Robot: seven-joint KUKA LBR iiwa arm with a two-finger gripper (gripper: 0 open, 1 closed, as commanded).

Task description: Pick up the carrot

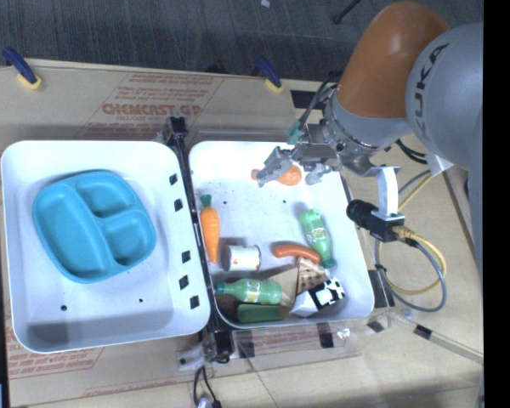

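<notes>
1. The surface (110, 100) is covered with brown cardboard that carries red printed text, and blue clamps (21, 66) hold it at the far edge. Beyond that edge there is dark carpet floor (153, 15).
2. Two white bins stand side by side on the surface. The right bin (238, 155) is my landmark; the left bin (17, 228) touches it and contains a blue divided tray (92, 224).
3. The carrot (210, 230) lies inside the right bin, along its left wall, with the green top pointing to the far side.
4. Near the carrot, toward the bin's front, are a small white cylinder (242, 257), a red sausage-like piece (296, 251), and two green bottles (253, 292) at the front wall. Another green bottle (316, 235) lies near the right wall.
5. The tool (280, 170) hangs over the far part of the right bin, well apart from the carrot. A small orange thing (289, 176) is at its tip; I cannot tell if the tool is spread or pinching it.
6. Yellow cables (425, 257) curl on the surface right of the bin.
</notes>
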